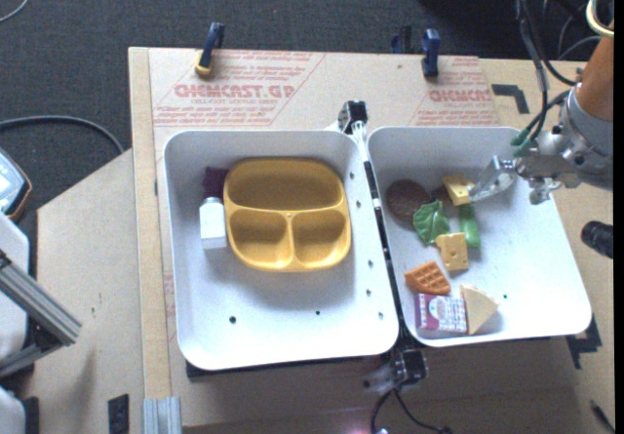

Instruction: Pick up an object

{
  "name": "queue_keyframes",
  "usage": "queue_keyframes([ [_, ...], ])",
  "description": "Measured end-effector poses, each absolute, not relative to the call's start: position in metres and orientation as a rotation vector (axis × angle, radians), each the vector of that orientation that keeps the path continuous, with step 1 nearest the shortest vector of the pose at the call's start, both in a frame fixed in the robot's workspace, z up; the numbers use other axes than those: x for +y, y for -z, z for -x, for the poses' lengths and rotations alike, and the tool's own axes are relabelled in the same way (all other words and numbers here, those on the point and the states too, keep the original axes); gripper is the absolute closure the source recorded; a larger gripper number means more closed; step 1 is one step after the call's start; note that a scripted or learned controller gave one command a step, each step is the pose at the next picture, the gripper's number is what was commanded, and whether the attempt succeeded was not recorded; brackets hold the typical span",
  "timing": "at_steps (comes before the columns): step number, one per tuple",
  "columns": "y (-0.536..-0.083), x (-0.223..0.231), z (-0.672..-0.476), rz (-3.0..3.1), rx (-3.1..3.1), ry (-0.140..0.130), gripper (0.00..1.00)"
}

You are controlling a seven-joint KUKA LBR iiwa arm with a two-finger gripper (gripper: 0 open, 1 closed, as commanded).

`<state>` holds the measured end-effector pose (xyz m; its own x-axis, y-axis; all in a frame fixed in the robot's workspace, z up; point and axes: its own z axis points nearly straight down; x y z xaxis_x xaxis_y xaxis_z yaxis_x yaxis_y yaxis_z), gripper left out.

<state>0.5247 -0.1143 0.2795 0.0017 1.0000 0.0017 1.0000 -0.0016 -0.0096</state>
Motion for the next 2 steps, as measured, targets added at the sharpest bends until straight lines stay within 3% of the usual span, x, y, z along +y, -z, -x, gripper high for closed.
queue_keyframes([
  [1, -0.284, -0.114, -0.526, 2.221, -2.221, 0.0, 0.0],
  [2, -0.221, -0.112, -0.529, 2.217, -2.216, -0.005, 0.0],
])
